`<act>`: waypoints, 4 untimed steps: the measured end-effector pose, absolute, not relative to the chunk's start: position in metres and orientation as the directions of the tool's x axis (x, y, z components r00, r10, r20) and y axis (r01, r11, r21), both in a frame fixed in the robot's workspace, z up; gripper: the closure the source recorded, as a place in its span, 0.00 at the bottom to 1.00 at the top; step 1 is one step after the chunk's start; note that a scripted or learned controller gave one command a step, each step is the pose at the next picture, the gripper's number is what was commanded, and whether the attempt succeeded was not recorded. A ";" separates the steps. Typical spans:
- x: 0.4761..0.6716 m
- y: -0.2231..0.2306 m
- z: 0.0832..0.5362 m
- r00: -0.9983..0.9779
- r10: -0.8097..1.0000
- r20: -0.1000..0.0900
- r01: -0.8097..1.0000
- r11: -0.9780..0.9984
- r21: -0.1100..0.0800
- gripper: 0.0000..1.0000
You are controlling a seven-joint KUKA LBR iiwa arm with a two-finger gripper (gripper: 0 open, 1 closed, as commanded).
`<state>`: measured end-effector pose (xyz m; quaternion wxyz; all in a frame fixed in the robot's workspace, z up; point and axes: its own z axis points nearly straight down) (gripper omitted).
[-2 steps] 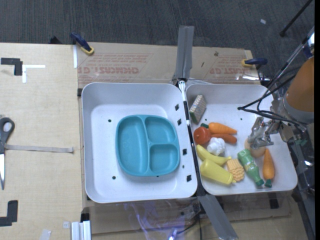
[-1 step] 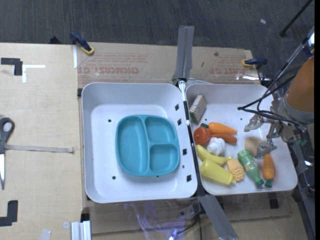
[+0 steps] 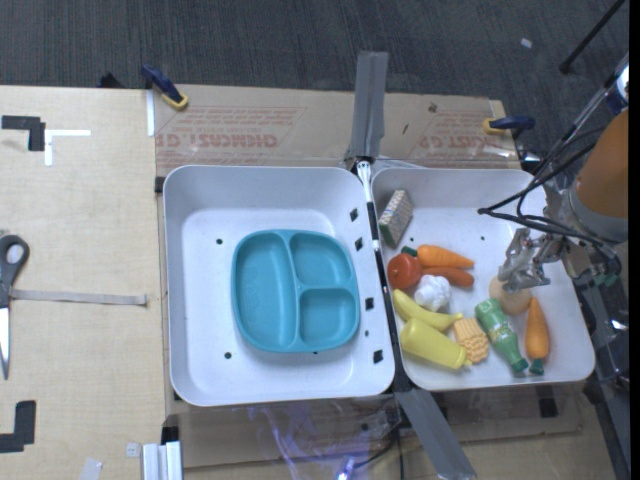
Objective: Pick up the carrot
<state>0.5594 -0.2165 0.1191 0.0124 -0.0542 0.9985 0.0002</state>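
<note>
The arm is reaching in from the right with its upper part cut off by the frame edge, and cables are crossing in front of the wrist, so the hand (image 3: 522, 268) is hard to read; whether it is wide or narrow cannot be told, and nothing is showing as held in it. It is hovering over the right part of the right bin (image 3: 470, 193). A small tan round thing (image 3: 512, 299) is lying directly beneath it, partly covered by the metal, and what it is cannot be made out. One carrot (image 3: 538, 329) is lying just below and slightly right of the hand, standing nearly upright in the picture, close beside the green bottle (image 3: 502, 336). A second carrot (image 3: 444, 258) is lying to the hand's left, near but apart, pointing toward it, with a smaller orange piece (image 3: 460, 277) beneath. Farther left of the hand are sitting a tomato (image 3: 404, 269), a white garlic-like lump (image 3: 433, 292), a banana (image 3: 420, 311), a yellow bottle (image 3: 432, 346) and corn (image 3: 471, 340). A grey grater (image 3: 395, 217) is lying up and left. Well away to the left, the left bin (image 3: 200, 208) is carrying a teal divided plate (image 3: 296, 290).
</note>
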 end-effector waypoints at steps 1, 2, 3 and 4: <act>0.559 -0.216 0.119 -0.994 -0.108 -0.025 -0.108 0.994 -0.001 0.00; 0.551 -0.221 0.093 -0.976 -0.218 -0.004 -0.218 0.976 -0.002 0.00; 0.556 -0.215 0.107 -0.975 -0.223 -0.014 -0.223 0.975 0.004 1.00; 0.555 -0.215 0.106 -0.975 -0.222 -0.014 -0.222 0.975 0.004 0.00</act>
